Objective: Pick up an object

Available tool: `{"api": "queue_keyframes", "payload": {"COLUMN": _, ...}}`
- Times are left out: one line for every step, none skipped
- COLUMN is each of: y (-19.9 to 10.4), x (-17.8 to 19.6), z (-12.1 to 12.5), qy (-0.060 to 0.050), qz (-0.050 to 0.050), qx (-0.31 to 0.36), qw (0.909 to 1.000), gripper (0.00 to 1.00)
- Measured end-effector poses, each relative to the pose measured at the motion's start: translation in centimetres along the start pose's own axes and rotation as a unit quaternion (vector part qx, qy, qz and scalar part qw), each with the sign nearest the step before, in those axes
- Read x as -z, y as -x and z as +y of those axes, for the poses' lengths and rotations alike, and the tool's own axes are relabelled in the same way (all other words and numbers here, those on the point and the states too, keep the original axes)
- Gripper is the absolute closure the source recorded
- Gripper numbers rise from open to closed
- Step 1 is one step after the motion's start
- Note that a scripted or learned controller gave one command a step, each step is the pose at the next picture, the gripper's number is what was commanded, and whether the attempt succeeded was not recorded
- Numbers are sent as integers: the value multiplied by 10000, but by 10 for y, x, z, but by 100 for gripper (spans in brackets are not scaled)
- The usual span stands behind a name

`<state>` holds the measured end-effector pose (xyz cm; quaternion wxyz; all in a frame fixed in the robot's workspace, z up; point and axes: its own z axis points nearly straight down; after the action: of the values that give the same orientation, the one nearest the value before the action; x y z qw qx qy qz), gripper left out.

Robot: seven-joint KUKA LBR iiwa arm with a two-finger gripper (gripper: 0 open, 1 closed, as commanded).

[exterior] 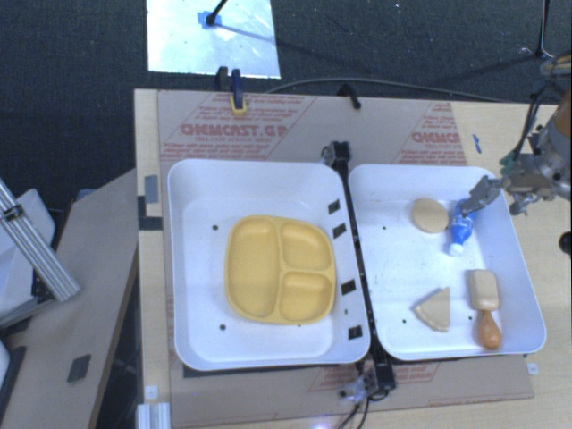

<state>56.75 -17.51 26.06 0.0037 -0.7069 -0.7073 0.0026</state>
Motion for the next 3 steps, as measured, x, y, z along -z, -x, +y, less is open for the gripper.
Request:
{"api": "queue_keyframes", "payload": {"y": 0, "x": 6, "z": 2, "qy": 53, "qz": -11, "qx": 13, "qw": 10000, "gripper": 0}}
{"api": "queue_keyframes", "payload": {"y": -2, "x": -56, "z": -1, "qy": 33, "qz": -5, "qx": 4, "qw": 10000, "gripper": 0}}
{"api": "queue_keyframes", "payload": {"y": -4, "x": -99, "z": -7, "qy": 37, "qz": -6, "qx": 6, "qw": 10000, "gripper": 0}}
